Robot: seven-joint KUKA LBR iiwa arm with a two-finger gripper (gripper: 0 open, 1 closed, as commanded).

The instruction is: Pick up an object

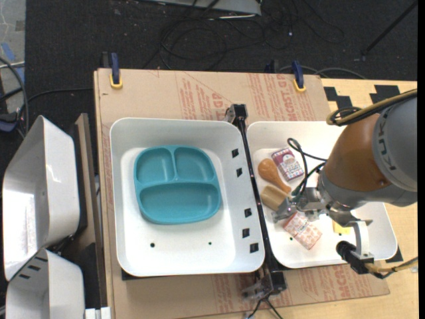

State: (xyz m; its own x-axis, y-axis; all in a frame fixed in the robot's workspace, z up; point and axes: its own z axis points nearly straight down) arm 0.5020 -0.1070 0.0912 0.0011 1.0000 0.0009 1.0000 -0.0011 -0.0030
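Arm low over the right bin's clutter; left bin holds a teal tray.

On the table (pixel 172 88), the left bin (pixel 123 191) carries a teal divided tray (pixel 177 183). In the right bin (pixel 319 133), a brown drumstick-shaped toy (pixel 271 171) lies at the left side, a tan block (pixel 273 196) just nearer, a purple-labelled packet (pixel 287 164) to their right, and a red-patterned packet (pixel 303 230) nearest. The end effector (pixel 297 205) sits between tan block and red-patterned packet; its finger state cannot be told.

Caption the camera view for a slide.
Arm reaches into right bin over small packets; teal plate sits in left bin.
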